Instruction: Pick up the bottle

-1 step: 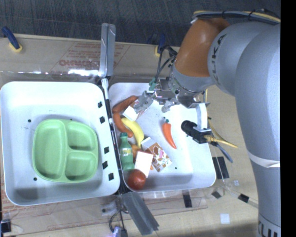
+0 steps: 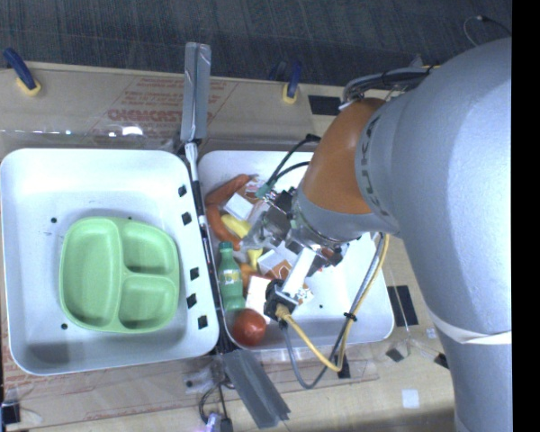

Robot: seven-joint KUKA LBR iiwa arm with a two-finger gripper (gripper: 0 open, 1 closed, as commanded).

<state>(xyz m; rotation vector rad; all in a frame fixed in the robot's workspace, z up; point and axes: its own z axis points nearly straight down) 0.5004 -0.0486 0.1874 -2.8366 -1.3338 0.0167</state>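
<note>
Bottle (image 2: 227, 282): small, green, pale cap. Seems to lie in the right bin (image 2: 364, 318), close along its left wall, cap pointing to the far side. Red fruit (image 2: 248, 328) touches its base end; yellow piece (image 2: 235, 227) just past the cap. Gripper (image 2: 268, 234) low over the clutter, just right of the bottle; released or clenched, cannot tell. Judged light, stiff plastic, smooth and round, so apt to roll or slip. Best taken across mid-body, clear of the fruit; the wall side looks tight
</note>
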